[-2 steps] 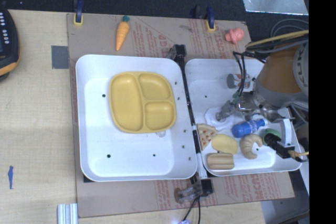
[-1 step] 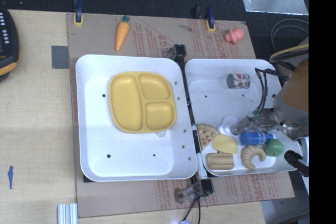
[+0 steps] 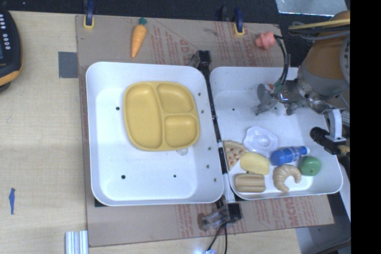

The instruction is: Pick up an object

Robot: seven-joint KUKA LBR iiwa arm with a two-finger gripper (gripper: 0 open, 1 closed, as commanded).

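Observation:
My gripper hovers over the upper half of the right bin, its grey fingers spread open with nothing between them. Below it, along the bin's front, lie a clear plastic cup, a blue bottle, a green round piece, a croissant, a yellow lemon-like piece, a pizza slice and a brown bread roll. The gripper touches none of them.
The left bin holds a yellow divided plate. A toy carrot and a pink piece lie on the board behind the bins. A black device sits at the far left.

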